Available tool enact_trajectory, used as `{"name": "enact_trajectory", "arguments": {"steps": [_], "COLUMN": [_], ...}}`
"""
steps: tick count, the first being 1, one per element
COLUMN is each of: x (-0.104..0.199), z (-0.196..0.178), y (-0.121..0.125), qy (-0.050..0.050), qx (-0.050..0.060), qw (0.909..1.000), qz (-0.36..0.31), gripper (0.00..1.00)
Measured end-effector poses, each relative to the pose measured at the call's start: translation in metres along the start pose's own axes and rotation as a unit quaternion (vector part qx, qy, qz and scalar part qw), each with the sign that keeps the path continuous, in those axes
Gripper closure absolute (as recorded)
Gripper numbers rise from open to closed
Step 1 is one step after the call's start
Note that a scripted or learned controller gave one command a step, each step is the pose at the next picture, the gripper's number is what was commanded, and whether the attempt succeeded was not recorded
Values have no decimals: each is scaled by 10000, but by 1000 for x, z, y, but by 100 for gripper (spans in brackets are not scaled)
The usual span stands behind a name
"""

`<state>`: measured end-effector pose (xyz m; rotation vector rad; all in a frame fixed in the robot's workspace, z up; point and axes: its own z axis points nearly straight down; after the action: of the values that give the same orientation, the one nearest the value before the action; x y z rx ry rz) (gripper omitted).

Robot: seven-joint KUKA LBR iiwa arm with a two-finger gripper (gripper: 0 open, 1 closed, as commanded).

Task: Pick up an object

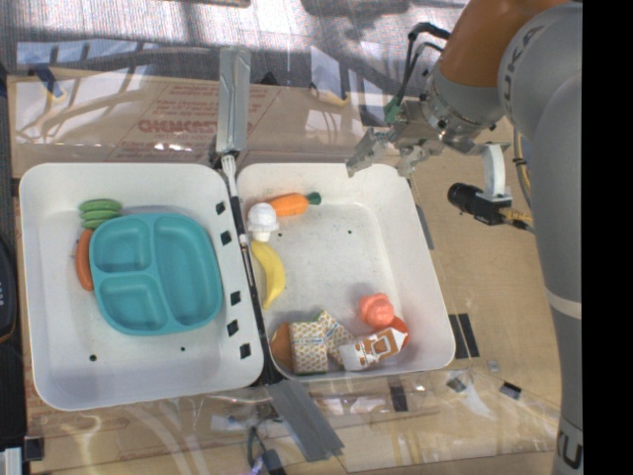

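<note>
Overhead, the jaws [381, 156] hang open and empty above the far edge of the right bin [420, 255]. Inside it, a carrot [289, 204] lies by the far left corner, a banana [269, 271] along the left wall, a carton [376, 347] near the front edge

2 white bins [40, 265] sit side by side on a brown bench [168, 117].

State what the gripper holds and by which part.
Nothing: the two-finger gripper hangs open above the far rim of the right white bin, with nothing between its fingers.
</note>
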<state>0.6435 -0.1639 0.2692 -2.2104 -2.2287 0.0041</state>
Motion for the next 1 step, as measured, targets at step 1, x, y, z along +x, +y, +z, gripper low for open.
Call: {"name": "enact_trajectory", "arguments": {"steps": [1], "x": [29], "z": [101], "y": [13], "qy": [1], "qx": [7], "qw": [9999], "qz": [-127], "gripper": [0]}}
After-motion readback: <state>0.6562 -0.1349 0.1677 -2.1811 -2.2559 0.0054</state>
